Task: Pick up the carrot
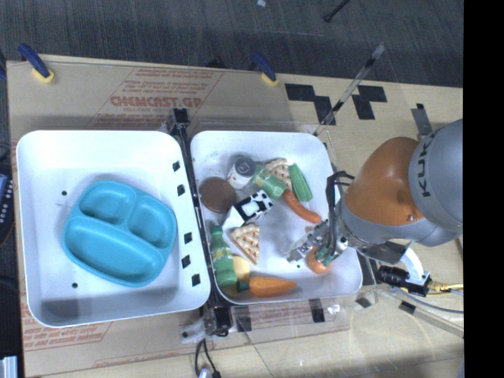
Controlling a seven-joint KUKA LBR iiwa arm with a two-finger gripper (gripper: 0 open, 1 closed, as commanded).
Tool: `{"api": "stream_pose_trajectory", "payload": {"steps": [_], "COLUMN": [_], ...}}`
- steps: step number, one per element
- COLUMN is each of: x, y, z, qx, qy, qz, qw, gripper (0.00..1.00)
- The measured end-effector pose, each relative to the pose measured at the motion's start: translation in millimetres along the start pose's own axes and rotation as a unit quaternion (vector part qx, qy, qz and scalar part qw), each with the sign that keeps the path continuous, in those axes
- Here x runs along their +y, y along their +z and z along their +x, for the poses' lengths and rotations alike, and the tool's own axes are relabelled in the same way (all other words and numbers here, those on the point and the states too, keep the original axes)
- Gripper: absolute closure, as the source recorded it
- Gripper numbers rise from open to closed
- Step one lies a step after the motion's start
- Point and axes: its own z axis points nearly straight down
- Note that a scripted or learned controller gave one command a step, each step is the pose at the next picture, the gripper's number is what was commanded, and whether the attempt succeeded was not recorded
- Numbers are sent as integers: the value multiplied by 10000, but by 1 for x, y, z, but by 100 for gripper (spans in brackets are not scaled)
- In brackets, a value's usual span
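A long orange carrot (pixel 268 287) lies flat along the front wall of the right bin (pixel 343 283). A second orange piece with a green top (pixel 299 198) lies slanted near the bin's middle right. My gripper (pixel 316 250) is low inside the right bin near its front right corner, to the right of the long carrot and apart from it. A small orange piece (pixel 318 264) sits directly under the gripper; whether it is held is unclear. The grey arm with its orange band (pixel 382 191) hangs over the bin's right wall.
The right bin also holds a brown round piece (pixel 216 193), a waffle wedge (pixel 247 242), a grey can (pixel 240 168), a black-and-white block (pixel 253 206) and green pieces (pixel 223 268). The left bin (pixel 31 211) holds a blue divided plate (pixel 120 231).
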Motion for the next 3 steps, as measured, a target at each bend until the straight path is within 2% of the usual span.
{"api": "stream_pose_trajectory", "payload": {"steps": [1, 2, 3], "x": [0, 6, 7], "y": [0, 9, -1], "z": [0, 8, 8], "qx": [0, -28, -20], "qy": [-2, -420, -442], "qz": [2, -16, -18], "qw": [10000, 9991, 9990], "gripper": [0, 0, 100]}}
